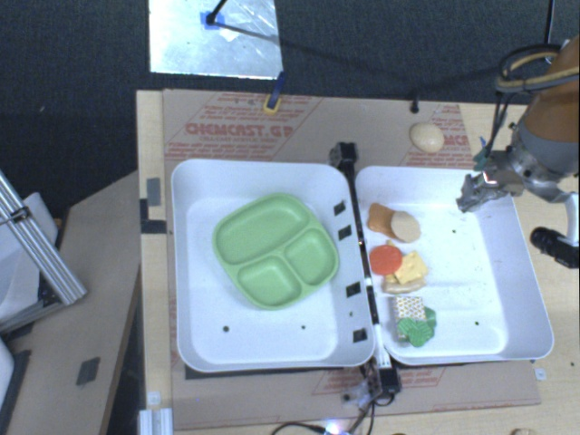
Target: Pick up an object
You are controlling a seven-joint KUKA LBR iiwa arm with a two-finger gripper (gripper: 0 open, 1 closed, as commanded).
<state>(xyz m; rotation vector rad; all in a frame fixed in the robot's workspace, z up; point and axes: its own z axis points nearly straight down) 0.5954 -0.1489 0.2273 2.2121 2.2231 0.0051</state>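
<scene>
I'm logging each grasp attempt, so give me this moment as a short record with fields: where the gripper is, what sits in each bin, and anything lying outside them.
gripper: above the right bin's far right part, nothing seen between its fingers
left bin: green divided plate
right bin: small food-like items clustered along its left side, among them an orange-red round piece and a green piece
outside bins: pale egg-shaped object on the bench behind the right bin

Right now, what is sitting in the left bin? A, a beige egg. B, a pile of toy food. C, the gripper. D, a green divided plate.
D: the green divided plate lies in the left bin, while the toy food is in the right bin, along its left wall.
</scene>
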